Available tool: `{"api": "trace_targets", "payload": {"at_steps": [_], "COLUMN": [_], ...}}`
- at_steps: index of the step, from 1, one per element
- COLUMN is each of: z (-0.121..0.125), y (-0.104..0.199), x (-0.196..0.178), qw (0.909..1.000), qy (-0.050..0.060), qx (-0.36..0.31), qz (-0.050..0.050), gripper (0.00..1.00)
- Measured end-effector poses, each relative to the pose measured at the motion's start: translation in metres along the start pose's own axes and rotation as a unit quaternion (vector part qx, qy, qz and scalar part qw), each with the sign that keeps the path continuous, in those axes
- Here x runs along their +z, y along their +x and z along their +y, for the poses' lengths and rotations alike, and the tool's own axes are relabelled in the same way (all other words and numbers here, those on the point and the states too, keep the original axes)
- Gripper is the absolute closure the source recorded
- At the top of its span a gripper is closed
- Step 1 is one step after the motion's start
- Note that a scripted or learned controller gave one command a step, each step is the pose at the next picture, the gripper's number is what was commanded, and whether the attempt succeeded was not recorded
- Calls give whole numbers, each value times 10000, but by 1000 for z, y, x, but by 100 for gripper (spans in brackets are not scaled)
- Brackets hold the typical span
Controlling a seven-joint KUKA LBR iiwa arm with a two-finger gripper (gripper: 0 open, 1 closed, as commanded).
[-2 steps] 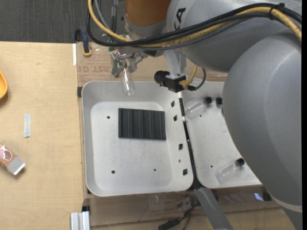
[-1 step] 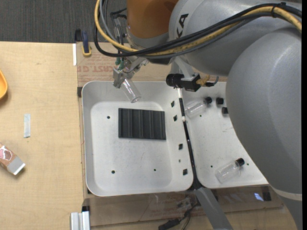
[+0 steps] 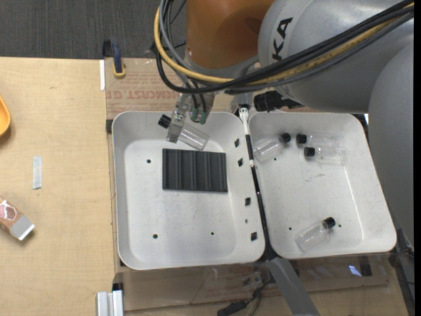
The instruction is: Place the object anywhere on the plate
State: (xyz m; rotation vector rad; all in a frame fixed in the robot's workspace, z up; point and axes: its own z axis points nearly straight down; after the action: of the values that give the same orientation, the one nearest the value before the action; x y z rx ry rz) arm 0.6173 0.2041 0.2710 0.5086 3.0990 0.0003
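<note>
A blue-handled clamp [image 3: 117,58] grips the top edge of the wooden bench [image 3: 52,176], at the upper left of the frame. A flattened sheet of cardboard [image 3: 148,87] with red lettering lies beneath the upper edge of the two bins. At the far left edge, an orange dish [image 3: 3,117] pokes partway into the frame. Below it, a small grey strip [image 3: 37,173] lies on the wood. Lower left, a small reddish-and-white packet [image 3: 14,221] rests at a slant near the edge.
</note>
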Motion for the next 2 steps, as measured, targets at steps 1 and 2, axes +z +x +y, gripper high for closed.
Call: {"api": "trace_targets", "payload": {"at_steps": [1,2], "z": [8,26], "y": [44,-6], "x": [64,15], "qw": [9847,9984], "qy": [-2,-9], "qx": [-1741,563], "qz": [5,-18], "gripper": [100,100]}}
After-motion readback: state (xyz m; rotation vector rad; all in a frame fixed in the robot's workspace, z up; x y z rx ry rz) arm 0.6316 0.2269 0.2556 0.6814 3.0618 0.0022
